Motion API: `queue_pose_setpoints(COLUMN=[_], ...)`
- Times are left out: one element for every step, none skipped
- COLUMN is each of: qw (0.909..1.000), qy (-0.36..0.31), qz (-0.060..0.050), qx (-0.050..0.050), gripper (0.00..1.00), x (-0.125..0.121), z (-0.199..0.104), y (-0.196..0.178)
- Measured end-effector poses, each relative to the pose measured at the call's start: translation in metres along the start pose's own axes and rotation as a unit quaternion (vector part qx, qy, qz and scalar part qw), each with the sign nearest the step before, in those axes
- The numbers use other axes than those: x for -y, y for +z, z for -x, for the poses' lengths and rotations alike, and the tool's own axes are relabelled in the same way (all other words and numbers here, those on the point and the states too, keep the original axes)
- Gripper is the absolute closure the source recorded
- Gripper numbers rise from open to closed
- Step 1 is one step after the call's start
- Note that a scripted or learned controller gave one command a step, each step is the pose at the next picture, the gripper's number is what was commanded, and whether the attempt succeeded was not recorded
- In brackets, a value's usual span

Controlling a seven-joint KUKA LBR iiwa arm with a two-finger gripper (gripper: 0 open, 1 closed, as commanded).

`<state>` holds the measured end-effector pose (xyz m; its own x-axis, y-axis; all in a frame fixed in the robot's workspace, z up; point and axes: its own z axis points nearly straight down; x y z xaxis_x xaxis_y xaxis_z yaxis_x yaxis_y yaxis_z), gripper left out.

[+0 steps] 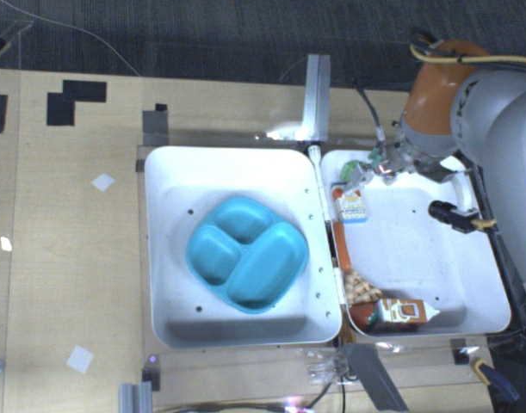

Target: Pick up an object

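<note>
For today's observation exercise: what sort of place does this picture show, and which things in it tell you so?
Most likely a robotics lab or test bench. A grey robot arm reaches over two white bins set side by side on a wooden bench, cables trail behind, and the bins hold test items such as a blue divided plate.

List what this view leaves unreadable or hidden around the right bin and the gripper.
- gripper: fingers small and blurred at the right bin far-left corner, partly under the wrist; open or shut unreadable.
- green item by the gripper: too small to identify; contact unclear.
- small carton: print too small to read.
- brown carton: label illegible.
- Arm body: cut off by the right edge.
</note>
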<state>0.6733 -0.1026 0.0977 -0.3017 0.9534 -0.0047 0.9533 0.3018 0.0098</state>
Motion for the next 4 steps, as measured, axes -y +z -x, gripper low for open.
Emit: queue_pose_setpoints(qw=[0.9966,0.9997,0.9980,0.9974], qy=[0.082,-0.025,-0.063,-0.071], qz=[-0.002,0.000,0.011,-0.001], qx=[0.000,0.000,0.004,-0.001], gripper=[0.00,0.00,0.00,0.00], x=[0.008,-0.002,0.012,-0.011], z=[0.004,-0.013,-0.018,-0.057], y=[-0.086,-0.006,-0.002,-0.090])
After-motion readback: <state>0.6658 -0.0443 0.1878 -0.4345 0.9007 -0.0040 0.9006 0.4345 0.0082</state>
